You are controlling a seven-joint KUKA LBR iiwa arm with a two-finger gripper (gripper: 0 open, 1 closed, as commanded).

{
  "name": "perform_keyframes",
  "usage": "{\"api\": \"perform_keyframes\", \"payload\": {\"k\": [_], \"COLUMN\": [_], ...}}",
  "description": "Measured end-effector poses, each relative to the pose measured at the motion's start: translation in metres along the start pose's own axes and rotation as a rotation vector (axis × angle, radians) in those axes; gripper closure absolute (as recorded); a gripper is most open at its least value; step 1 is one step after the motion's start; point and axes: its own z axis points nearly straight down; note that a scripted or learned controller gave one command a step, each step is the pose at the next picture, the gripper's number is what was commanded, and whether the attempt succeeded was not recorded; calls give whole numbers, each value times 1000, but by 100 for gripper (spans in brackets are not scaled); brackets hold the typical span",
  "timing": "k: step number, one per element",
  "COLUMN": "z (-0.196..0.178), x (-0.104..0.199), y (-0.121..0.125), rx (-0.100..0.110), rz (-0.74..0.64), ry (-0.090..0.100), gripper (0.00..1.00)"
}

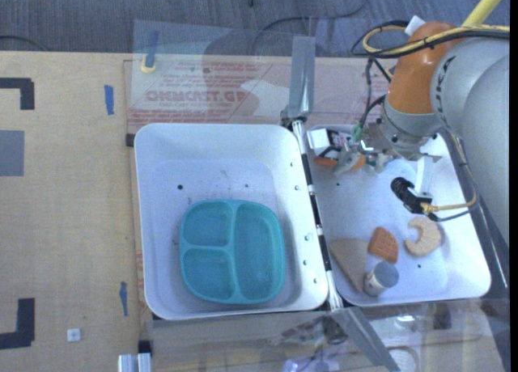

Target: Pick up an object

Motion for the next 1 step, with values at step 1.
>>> {"api": "perform_keyframes", "payload": {"k": [1], "z": [4], "x": [0], "y": [-1], "rx": [1], "rz": [40], "ry": [6], "gripper": [0]}}
